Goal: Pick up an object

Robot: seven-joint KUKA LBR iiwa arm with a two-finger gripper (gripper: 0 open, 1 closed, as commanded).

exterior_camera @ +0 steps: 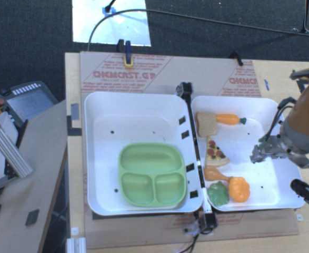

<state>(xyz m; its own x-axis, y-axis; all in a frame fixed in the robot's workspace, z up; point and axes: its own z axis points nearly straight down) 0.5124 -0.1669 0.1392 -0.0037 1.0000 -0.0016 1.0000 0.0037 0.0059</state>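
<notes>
The right bin (pixel 270 105) holds toy food along its left side. A tan bread slice (pixel 206 124) and an orange carrot (pixel 229 119) lie at the far left, and a pizza slice (pixel 216 154) sits below them. Nearer the front are a tan drumstick (pixel 215 174), an orange pepper (pixel 239 189) and a green leafy piece (pixel 218 193). My gripper (pixel 260 153) hangs over the bin's bare middle right, apart from all the food, roughly level with the pizza slice. Nothing shows in it.
The left bin (pixel 107 115) bears a green divided plate (pixel 152 174) at its front right. A black divider with clips (pixel 192 141) runs between the bins. A grey table with a device (pixel 28 103) stands to the left.
</notes>
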